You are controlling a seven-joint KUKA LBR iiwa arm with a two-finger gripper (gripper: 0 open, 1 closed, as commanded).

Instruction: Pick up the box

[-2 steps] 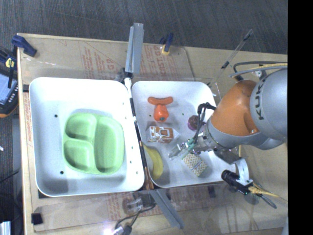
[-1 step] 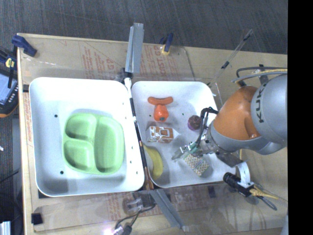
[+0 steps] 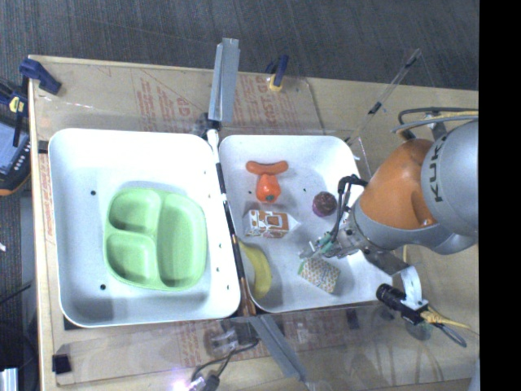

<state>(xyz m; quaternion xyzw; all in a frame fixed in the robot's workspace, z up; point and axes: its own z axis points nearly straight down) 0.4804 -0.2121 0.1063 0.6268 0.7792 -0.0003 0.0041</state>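
Note:
The box (image 3: 267, 223), a small white and brown printed carton, lies flat near the left-centre of the right bin (image 3: 303, 147). My gripper (image 3: 323, 248) hangs low over the bin's right half, well to the right of the box and apart from it. It sits just above a flat patterned packet (image 3: 319, 274). Nothing shows between the gripper and the box. The grey arm with its orange band (image 3: 399, 198) comes in over the bin's right wall.
An orange toy (image 3: 267, 179) lies behind the box, a yellow banana (image 3: 259, 270) in front of it, and a dark purple ball (image 3: 324, 203) to its right. The left bin (image 3: 73, 149) holds a green divided plate (image 3: 156, 239).

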